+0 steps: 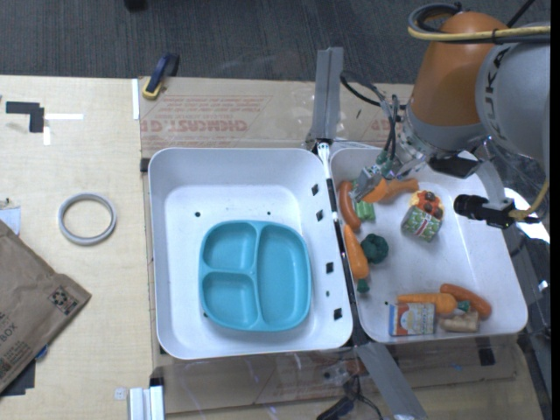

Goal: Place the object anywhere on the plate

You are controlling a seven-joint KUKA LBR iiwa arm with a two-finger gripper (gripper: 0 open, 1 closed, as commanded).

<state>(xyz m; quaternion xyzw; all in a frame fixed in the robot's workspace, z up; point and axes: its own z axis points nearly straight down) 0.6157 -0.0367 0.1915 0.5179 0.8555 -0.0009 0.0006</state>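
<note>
Nearest the lens, a small printed box [411, 317] sits against the right bin's [490, 261] front wall beside loose toy food, stock awaiting transfer. Left bin [175, 234] carries the blue sectioned plate [255, 275], bare, centred to receive. At the right bin's back corner the hand [378, 178] hovers over an orange carrot-like piece [394, 189]; whether it is spread or pinching cannot be told.

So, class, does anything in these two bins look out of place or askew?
Mostly tidy. The blue plate lies flat in the left bin. In the right bin, two orange carrot-like pieces lie up against the left wall by the divider rather than flat on the floor. Nothing looks spilled or damaged.
</note>
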